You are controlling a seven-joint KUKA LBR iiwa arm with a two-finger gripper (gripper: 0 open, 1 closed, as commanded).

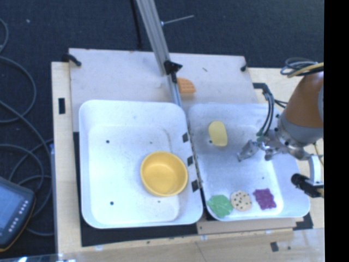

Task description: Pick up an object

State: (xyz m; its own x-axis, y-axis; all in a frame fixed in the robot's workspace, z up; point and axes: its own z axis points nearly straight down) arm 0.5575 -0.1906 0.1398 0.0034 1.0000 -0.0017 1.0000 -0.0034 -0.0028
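While the gripper (252,150) hovers, yellow object (217,133) apart, seemingly up-left.

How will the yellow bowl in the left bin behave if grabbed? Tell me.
The yellow bowl looks like rigid, thin plastic, so probably light and stiff. Its smooth rounded wall may slip from a pinch. Sitting upright on a wide base, it seems unlikely to tip or roll.

No text, label, brand, number or sign can be read anywhere on the bench or bins.
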